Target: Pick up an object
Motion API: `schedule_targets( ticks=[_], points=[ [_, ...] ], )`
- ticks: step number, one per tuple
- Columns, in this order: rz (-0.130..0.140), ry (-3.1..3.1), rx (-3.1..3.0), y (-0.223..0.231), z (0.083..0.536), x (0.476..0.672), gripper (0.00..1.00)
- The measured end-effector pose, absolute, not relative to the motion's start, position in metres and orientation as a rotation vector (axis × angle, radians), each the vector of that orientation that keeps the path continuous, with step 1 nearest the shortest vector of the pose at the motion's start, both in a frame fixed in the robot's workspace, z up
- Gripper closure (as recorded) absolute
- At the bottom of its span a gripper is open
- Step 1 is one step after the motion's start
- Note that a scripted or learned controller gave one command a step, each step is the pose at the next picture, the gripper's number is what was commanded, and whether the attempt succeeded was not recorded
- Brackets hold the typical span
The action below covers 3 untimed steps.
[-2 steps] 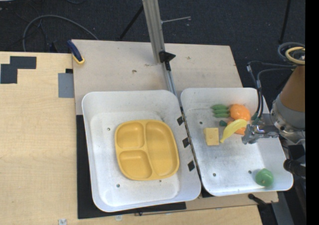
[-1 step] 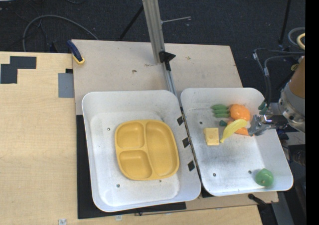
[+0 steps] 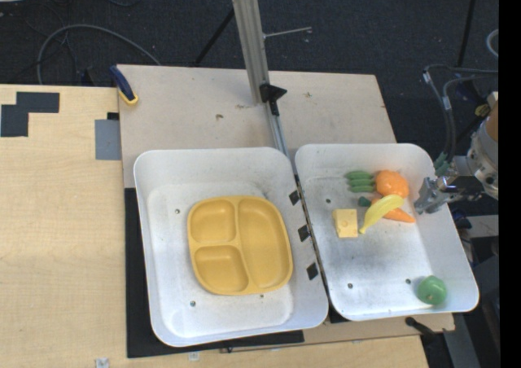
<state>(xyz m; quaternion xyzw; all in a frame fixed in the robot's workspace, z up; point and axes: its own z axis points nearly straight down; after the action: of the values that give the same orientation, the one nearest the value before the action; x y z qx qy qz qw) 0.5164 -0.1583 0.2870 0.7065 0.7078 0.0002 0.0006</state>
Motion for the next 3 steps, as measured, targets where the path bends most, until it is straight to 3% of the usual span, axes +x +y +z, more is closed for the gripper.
schedule_targets(
  ticks=[3],
  points=[
    [-0.003, 2.228, 2.22, 0.0, 0.253, 0.515, 1.0]
  ],
)
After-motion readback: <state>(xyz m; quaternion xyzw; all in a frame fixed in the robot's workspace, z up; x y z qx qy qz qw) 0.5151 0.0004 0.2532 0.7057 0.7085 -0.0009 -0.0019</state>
